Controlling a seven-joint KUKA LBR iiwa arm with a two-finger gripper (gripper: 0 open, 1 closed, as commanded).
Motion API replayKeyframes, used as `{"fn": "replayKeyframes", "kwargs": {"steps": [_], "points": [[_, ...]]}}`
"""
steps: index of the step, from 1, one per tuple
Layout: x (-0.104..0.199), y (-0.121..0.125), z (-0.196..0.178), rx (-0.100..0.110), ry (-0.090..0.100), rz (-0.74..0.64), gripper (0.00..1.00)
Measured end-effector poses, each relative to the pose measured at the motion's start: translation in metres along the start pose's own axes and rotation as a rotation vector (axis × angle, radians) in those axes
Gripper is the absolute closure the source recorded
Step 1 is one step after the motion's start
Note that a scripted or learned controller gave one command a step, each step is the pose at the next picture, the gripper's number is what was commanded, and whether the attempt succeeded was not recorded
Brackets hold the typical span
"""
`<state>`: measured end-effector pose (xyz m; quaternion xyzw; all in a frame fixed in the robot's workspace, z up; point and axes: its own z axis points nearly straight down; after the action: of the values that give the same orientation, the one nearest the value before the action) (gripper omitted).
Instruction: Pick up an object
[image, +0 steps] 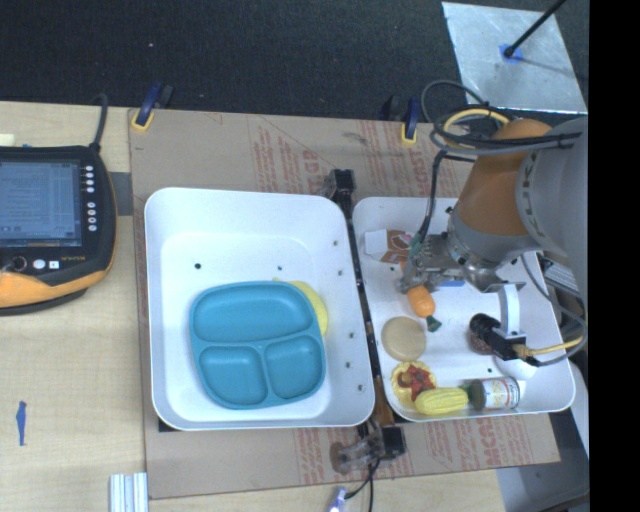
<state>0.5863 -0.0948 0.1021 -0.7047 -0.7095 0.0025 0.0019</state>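
My gripper (422, 272) hangs low over the upper left part of the right bin (560, 400). A small orange carrot (422, 301) with a green tip lies directly below it, touching or nearly touching. A round beige bun (405, 338) rests just beneath the carrot. At the bin's front edge sit a red-topped pizza slice (411, 378), a yellow corn cob (441, 402) and a small bottle (496, 394) lying on its side. A flat brown and white packet (385, 243) lies left of the gripper.
The left bin (170, 225) holds a blue divided plate (258, 343) with a yellow thing (314, 302) peeking out from under its right edge. A tablet-like pendant (50, 225) sits on the bench at far left. The arm's grey and orange body covers the right bin's upper right.
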Motion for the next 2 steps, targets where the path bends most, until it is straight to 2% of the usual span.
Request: {"fn": "replayKeyframes", "kwargs": {"steps": [1,2], "points": [[0.034,0.061,-0.091,-0.005,0.001,0.002,1.00],[0.107,0.022,-0.127,-0.002,0.002,0.003,1.00]]}}
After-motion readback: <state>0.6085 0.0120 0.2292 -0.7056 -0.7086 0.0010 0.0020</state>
